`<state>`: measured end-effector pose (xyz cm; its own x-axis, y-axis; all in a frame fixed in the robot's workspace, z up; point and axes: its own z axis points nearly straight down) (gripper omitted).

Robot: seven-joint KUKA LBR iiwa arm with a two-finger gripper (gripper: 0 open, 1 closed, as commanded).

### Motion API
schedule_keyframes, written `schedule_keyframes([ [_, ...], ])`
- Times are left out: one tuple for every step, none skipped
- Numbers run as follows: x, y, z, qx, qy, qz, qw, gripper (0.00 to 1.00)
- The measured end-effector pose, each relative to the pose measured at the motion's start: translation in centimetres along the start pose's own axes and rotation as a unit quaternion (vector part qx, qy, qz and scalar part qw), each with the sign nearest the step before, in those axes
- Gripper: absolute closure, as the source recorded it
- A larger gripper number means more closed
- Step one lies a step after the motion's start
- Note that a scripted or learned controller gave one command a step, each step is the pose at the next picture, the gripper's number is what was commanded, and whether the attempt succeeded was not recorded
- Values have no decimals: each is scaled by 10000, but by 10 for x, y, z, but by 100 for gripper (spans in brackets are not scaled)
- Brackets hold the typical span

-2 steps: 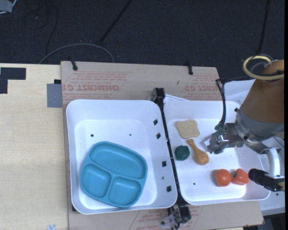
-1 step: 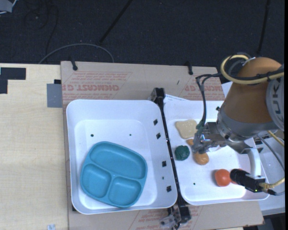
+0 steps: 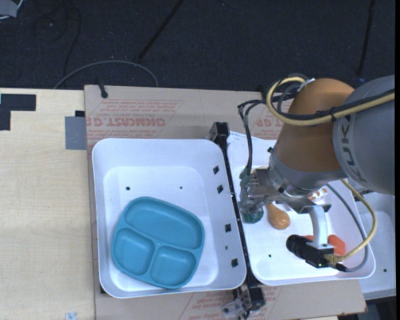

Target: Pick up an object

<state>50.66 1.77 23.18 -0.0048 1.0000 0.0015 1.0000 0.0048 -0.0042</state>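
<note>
I see my gripper (image 3: 253, 202) low in the right bin (image 3: 280, 272), near its left wall; whether its fingers are open or closed I cannot tell. A tan object (image 3: 278, 217) lies just at its 4 o'clock. A blue divided plate (image 3: 159, 242) fills the left bin (image 3: 113, 159).

Plate (image 3: 159, 242) in left bin (image 3: 120, 159); small things, perhaps food, in right bin (image 3: 280, 269).

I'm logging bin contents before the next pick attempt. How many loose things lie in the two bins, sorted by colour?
Blue: 1, the divided plate in the left bin
Tan-orange: 1, the rounded piece in the right bin
Orange-red: 1, the piece partly hidden by the arm
Green: 1, the small thing below the gripper
Total: 4
</note>
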Motion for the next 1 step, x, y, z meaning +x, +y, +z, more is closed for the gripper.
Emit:
schedule_keyframes([
  [53, 6, 1, -2, -4, 5, 10000, 100],
])
